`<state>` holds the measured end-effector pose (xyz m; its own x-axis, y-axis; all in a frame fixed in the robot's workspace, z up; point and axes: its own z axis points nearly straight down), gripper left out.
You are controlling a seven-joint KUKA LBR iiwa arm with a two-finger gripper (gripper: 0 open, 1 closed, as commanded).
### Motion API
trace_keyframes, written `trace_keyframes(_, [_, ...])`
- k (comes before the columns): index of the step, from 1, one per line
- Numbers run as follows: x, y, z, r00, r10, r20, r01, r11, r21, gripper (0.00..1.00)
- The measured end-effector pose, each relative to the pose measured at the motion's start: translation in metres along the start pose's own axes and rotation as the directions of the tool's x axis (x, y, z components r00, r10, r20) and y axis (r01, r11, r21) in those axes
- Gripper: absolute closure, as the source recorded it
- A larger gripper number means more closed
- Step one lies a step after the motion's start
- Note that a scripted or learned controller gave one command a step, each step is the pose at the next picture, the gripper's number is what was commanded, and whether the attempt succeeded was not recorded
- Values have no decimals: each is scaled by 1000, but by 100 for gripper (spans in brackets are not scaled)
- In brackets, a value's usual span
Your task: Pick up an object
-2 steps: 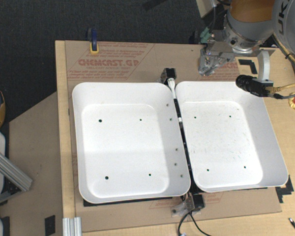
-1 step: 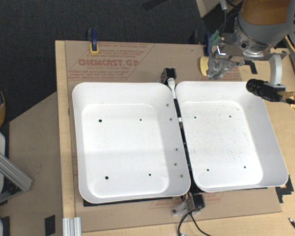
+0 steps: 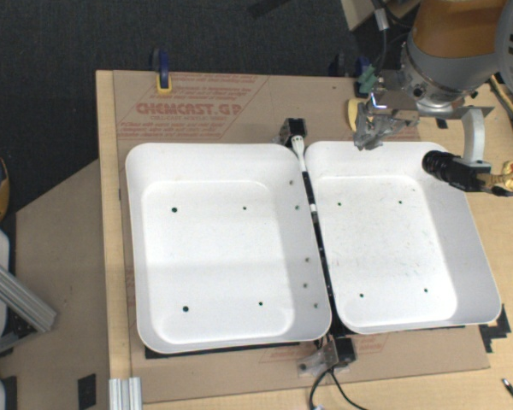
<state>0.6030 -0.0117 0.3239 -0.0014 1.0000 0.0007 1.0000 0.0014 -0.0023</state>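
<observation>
My gripper (image 3: 370, 137) hangs from the grey wrist with the orange band, over the far rim of the right white bin (image 3: 474, 237), near that bin's far left corner. Nothing shows held beneath it. A small pale yellow piece (image 3: 352, 113) sits just left of the gripper, beyond the bin's rim; I cannot tell what it is. The left white bin (image 3: 135, 229) lies beside the right one. Each bin floor shows only a few small dark dots.
Both bins rest on a brown board with red print (image 3: 188, 108). Black clips sit at the far end (image 3: 292, 131) and the near end (image 3: 339, 352) of the seam between the bins. A blue and yellow clamp (image 3: 161, 65) grips the board's far edge. A metal rail (image 3: 17, 293) lies at the left.
</observation>
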Motion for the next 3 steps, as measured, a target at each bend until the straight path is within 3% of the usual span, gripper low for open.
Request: trace_keyframes(3, [-18,-25,-10,1000,2,0,-2,1000,-2,100])
